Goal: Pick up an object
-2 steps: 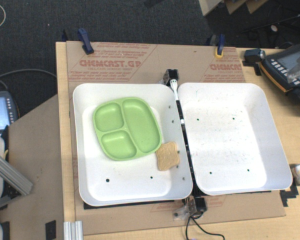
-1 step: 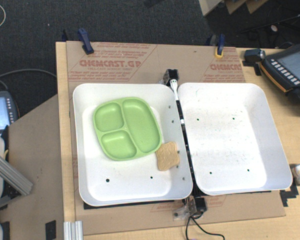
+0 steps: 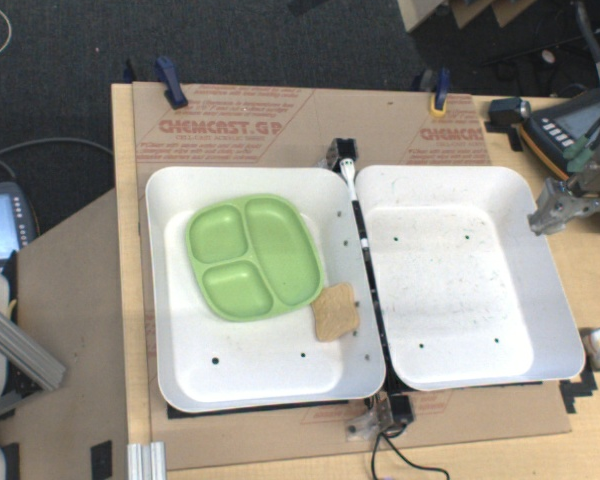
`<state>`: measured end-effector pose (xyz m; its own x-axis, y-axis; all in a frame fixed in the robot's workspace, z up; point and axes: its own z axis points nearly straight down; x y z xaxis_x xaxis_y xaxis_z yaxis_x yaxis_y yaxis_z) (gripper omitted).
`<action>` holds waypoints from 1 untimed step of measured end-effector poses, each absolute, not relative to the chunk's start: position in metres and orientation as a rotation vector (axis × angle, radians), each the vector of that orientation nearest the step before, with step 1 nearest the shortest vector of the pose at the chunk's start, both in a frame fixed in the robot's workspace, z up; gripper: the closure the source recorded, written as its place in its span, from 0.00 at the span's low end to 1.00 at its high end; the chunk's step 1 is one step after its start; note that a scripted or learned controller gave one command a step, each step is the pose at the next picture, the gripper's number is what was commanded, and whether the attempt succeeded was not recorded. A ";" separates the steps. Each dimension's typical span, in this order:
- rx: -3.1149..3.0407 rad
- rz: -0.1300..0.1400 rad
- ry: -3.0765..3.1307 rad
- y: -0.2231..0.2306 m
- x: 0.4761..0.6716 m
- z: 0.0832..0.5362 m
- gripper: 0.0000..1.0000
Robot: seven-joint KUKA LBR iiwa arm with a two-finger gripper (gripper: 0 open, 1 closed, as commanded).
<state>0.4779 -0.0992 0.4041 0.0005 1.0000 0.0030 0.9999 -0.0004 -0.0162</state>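
In left bin (image 3: 170,298), near part: tan sponge-like square (image 3: 335,312) (tilted), touching near-right edge of green plate (image 3: 254,257). Plate has 3 compartments, lies flat mid-bin. Right bin (image 3: 520,298) beside it, walls touching along centre. Farther right, at right bin's far-right rim: gripper (image 3: 560,208), well apart from both objects; finger state, cannot tell.

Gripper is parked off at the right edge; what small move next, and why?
Probably swing the gripper left across the right bin toward the tan sponge in the left bin. The gripper sits at the right bin's outer rim, far from both objects, which lie in the left bin. The sponge looks the easier pick: small, just touching the green plate, near the divider.
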 end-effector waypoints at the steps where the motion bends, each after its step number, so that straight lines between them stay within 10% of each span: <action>1: -2.241 -0.012 -2.228 -0.162 0.480 0.544 1.00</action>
